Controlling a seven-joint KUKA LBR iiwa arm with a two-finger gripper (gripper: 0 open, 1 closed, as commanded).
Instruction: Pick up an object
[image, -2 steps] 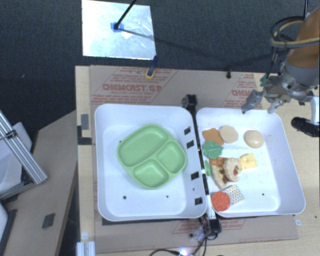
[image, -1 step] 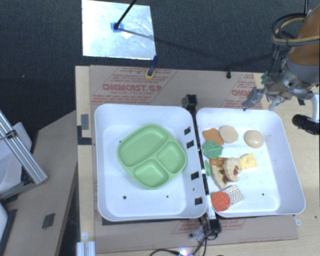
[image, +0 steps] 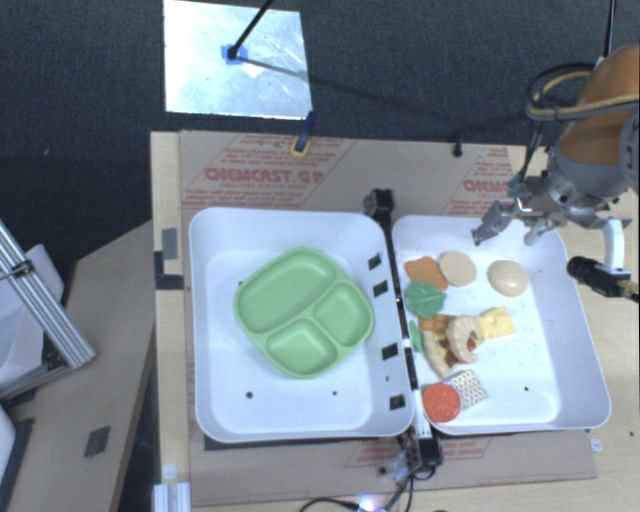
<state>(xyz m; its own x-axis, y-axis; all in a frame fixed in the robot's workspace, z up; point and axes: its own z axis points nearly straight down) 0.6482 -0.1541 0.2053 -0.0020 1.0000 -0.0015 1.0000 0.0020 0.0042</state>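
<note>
My gripper (image: 510, 230) hovers over the far edge of the right bin (image: 575, 345), fingers spread open with nothing between them. Just below it in the bin lie a tan round piece (image: 458, 267) and a beige bun (image: 507, 277). An orange piece (image: 425, 271) and a green leaf (image: 424, 298) sit at the bin's left side. Toward the middle are a yellow cheese wedge (image: 497, 323) and a ring-shaped pastry (image: 463, 338). A red tomato slice (image: 441, 402) and a checkered piece (image: 468, 386) lie near the front.
The left bin (image: 215, 300) holds a green divided plate (image: 304, 312). A black divider with clips (image: 395, 300) runs between the bins. A shiny sheet (image: 238, 60) lies beyond the bench at the back.
</note>
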